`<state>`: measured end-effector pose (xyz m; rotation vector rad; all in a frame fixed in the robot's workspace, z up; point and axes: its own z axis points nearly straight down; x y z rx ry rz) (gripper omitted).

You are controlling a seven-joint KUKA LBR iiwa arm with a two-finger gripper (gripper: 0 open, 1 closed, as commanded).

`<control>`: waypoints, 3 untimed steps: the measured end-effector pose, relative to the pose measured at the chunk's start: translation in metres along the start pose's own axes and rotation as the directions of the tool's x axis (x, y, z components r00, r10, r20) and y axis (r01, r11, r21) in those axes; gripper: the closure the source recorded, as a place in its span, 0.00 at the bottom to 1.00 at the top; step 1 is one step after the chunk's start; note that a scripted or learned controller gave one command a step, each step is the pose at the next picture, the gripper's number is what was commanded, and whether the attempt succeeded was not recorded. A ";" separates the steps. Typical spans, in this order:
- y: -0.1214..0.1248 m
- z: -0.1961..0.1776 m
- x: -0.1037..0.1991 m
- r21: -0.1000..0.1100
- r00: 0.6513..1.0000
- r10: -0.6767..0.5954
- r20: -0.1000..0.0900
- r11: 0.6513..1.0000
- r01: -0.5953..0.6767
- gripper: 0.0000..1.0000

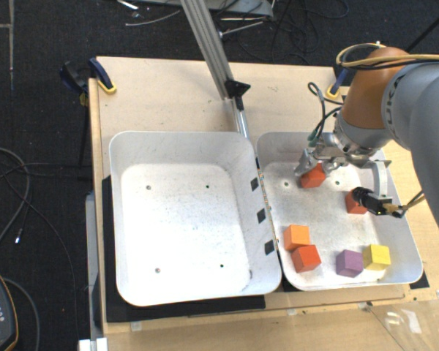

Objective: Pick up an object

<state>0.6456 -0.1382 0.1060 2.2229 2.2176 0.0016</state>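
Nearest, in the right bin (406, 273): a purple block (349, 262), a yellow block (377, 255), a dark orange block (305, 257) and a light orange block (298, 235). All loose and set apart, likely to leave room for a grab from above.

A bit farther back, by the right wall: a red block (356, 202).

Farther still: the hand (312, 168), low over the block under the hand (312, 178), near the bin's back left part. Probably down there to take it by two flat sides. Cannot tell if clenched or released.

Looks like a cube, so no real long side. Turned a little crooked to the bin wall.
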 end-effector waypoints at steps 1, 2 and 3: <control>0.021 -0.022 0.035 -0.002 1.000 -0.008 -0.001 1.000 0.008 1.00; 0.001 -0.094 0.108 -0.006 1.000 -0.011 -0.004 1.000 0.011 1.00; 0.006 -0.105 0.173 -0.001 1.000 -0.012 -0.003 1.000 0.012 1.00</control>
